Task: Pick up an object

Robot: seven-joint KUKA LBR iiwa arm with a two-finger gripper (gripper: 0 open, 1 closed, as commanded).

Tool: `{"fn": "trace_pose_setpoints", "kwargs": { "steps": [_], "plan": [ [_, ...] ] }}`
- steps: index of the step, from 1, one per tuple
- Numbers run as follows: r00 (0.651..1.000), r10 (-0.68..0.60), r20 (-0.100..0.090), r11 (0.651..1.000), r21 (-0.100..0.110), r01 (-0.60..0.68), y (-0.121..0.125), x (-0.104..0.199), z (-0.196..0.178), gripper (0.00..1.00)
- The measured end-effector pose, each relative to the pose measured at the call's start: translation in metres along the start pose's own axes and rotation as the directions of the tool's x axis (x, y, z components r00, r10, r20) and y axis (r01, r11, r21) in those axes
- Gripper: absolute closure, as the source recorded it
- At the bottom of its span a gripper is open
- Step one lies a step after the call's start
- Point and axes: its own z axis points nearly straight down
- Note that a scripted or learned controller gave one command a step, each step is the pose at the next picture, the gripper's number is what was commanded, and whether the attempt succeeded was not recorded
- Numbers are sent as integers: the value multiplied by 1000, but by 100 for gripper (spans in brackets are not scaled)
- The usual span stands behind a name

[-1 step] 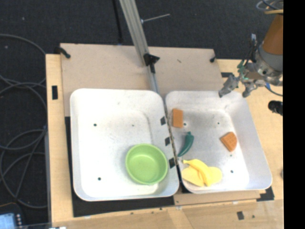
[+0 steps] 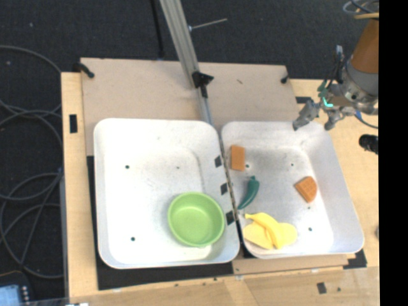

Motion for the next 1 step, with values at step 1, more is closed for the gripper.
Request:
{"fn": "trace_pose_setpoints", "kwargs": {
  "steps": [1],
  "plan": [
    [1000, 4, -2, 1000, 4, -4, -3, -3, 63, 0]
  ]
}}
